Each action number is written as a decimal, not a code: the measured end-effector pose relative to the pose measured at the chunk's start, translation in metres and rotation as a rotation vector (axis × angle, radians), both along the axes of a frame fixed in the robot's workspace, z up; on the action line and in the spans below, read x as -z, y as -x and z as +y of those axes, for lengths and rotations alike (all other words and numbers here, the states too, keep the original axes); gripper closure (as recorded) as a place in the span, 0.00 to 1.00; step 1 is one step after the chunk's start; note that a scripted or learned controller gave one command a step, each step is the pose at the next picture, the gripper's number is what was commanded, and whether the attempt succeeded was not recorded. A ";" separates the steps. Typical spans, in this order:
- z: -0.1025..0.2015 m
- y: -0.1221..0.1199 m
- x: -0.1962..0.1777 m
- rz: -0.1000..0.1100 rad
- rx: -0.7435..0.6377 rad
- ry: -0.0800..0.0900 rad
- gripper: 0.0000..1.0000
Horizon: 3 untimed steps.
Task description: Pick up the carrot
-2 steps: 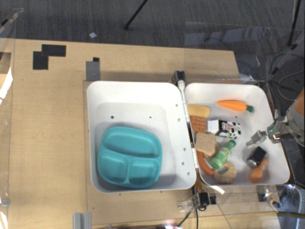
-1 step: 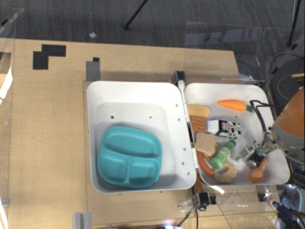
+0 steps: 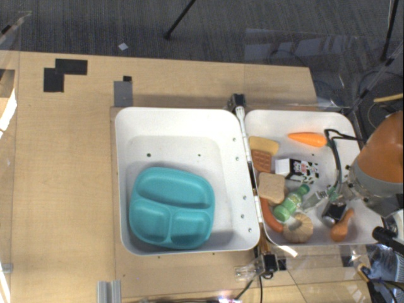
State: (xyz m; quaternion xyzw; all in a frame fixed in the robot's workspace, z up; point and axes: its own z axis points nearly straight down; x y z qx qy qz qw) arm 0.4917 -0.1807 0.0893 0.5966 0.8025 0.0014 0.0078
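The carrot (image 3: pixel 307 139) is an orange tapered piece lying flat near the far wall of the right bin (image 3: pixel 341 117). The arm's orange band (image 3: pixel 382 149) enters from the right edge, with a black cable looping over it. My gripper (image 3: pixel 332 206) hangs low over the near right part of that bin, well nearer than the carrot and a little right of it, and apart from it. It sits just above a small orange-brown piece (image 3: pixel 341 226). Nothing of the carrot is covered.
The right bin also holds toast (image 3: pixel 264 146), a black-and-white carton (image 3: pixel 302 167), a bread slice (image 3: pixel 272 186), a green bottle (image 3: pixel 288 207), a red sausage (image 3: pixel 270 217) and a round bun (image 3: pixel 300 230). A teal divided plate (image 3: pixel 170 207) lies in the left bin (image 3: pixel 145 125).
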 end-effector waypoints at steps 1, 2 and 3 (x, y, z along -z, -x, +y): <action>0.038 0.000 0.000 -0.002 0.235 -0.004 0.00; -0.015 -0.086 -0.139 -0.011 0.118 0.001 0.00; -0.023 -0.140 -0.042 0.012 -0.041 -0.006 0.00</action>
